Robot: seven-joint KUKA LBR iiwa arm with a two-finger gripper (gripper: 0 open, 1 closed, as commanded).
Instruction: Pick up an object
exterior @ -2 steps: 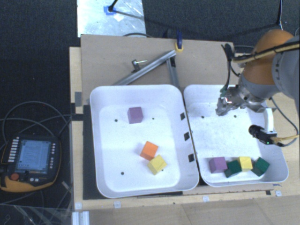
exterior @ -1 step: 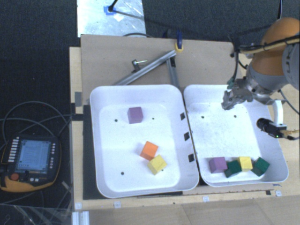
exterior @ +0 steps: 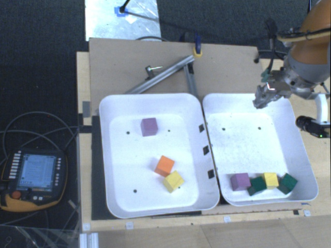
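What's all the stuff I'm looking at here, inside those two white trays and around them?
Left bin: 1, white; holds purple block, orange block, yellow block.
Right bin: 1, white; along its near edge purple cube, yellow cube, two green cubes.
Metal bars: grey, behind the bins.
Handheld screen: 1, far left, cabled.
Foil sheet: 1, silvery, top.
Arm: grey, orange band; gripper above right bin's far corner.

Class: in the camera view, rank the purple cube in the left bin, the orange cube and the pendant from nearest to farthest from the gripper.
Measured from the gripper:
1. Purple cube, upper part of the left bin.
2. Orange cube, lower in the left bin.
3. Pendant, off the bench at far left.
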